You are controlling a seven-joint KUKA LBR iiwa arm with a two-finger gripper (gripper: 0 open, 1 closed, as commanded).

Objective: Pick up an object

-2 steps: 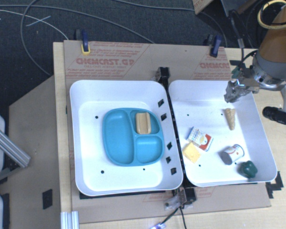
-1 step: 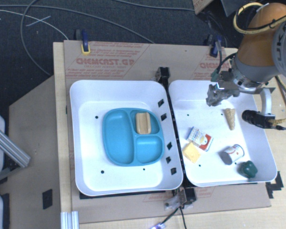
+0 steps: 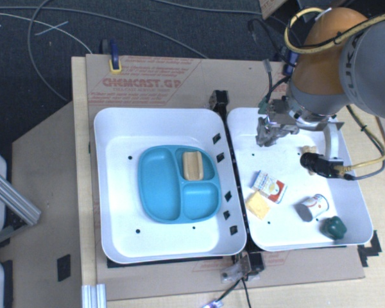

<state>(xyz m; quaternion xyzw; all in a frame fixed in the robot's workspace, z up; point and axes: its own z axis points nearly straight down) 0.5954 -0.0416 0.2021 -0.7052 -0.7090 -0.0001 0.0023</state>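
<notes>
Red block letters on the brown cardboard sheet [image 3: 147,79] lying on the desk behind the bins read roughly "CHEMCAST GP"; the smaller red lines above and below are too blurred to read. The small packet [image 3: 269,187] bears print too small to read.

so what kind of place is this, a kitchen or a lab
Most likely a robotics lab: a grey arm reaches over two white bins on a cardboard-covered bench, with loose cables trailing across dark carpet.

Small white-and-red printed packet [image 3: 269,187] lying flat, yellow foam square [image 3: 258,205] touching its corner, grey-white cup [image 3: 311,207] tipped over, dark green lump [image 3: 334,228] beside it
</notes>
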